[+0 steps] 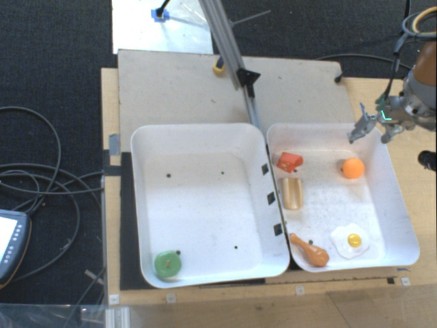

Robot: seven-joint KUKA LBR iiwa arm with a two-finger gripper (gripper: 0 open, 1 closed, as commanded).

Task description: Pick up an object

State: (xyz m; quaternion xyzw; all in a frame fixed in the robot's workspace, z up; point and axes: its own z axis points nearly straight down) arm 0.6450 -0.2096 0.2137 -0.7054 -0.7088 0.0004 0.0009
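the gripper [372,125] hangs over the far right corner of the right bin [403,214], its 2 fingers spread apart with nothing between them. it sits above the rim there, clear of the bin's contents as far as this slanted view tells.

the task names no single thing, so any of the loose items could serve. nearest is the orange ball [353,168], lying on the bin floor just in front of the gripper and apart from everything else. further left, close to the wall between the bins, are a small red block [290,160] and, just in front of it, a tan cylinder [292,193] lying lengthwise. at the near edge are a toy fried egg [351,241] and an orange-brown drumstick-shaped piece [309,249], near each other but not touching. the left bin [140,203] has a green round lid-like disc [167,264] in its near left corner.

i judge this to be the approach step: nothing is gripped and no descent over a target has begun. the ball looks like the likeliest pick, being closest and unobstructed. the next move calls for shifting the gripper toward the near side until it is centred over the ball, lowering with the fingers open, and closing across its middle. a round ball may roll away if 1 finger touches first, so centring matters.
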